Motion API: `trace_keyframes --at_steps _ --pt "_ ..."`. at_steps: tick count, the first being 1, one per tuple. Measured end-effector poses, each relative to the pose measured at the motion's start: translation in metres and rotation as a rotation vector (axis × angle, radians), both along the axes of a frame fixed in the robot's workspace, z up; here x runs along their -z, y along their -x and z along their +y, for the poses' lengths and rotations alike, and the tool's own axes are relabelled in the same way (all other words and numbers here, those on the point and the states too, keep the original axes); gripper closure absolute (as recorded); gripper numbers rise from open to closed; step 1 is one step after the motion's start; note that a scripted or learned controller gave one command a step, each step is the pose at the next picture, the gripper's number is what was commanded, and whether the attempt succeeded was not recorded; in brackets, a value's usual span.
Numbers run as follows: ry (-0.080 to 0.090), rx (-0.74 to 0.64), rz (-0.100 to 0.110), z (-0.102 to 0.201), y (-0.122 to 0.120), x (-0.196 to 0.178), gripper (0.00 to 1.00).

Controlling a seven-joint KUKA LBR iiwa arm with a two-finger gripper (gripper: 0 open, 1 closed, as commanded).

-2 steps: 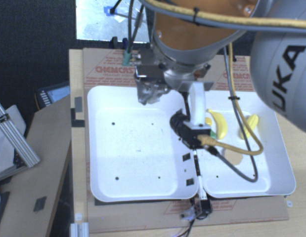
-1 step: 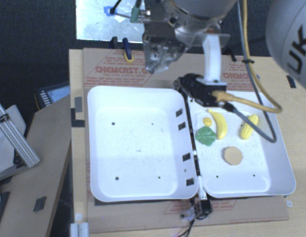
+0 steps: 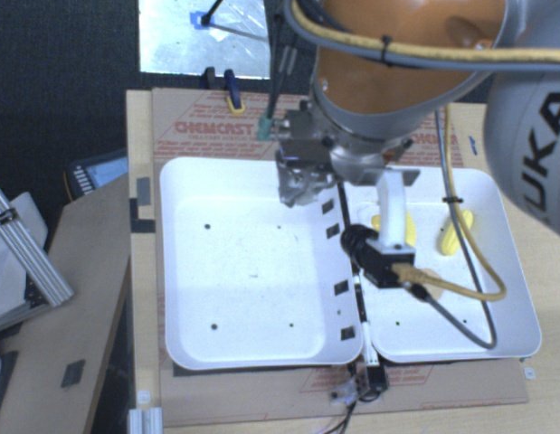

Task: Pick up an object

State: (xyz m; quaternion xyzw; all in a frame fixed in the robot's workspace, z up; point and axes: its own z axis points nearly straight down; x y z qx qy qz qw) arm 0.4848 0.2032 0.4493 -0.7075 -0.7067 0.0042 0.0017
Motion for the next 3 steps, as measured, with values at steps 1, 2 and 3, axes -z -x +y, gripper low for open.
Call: trace_keyframes --at_steps 1,2,3 --pt "0.001 0.002 0.001 -0.041 -0.001 0.099 1.0" --pt "-0.008 -0.006 -0.024 -0.013 -0.101 0.003 1.0" --pt "-0.001 0.0 0.001 -0.042 -0.055 0.09 1.0"
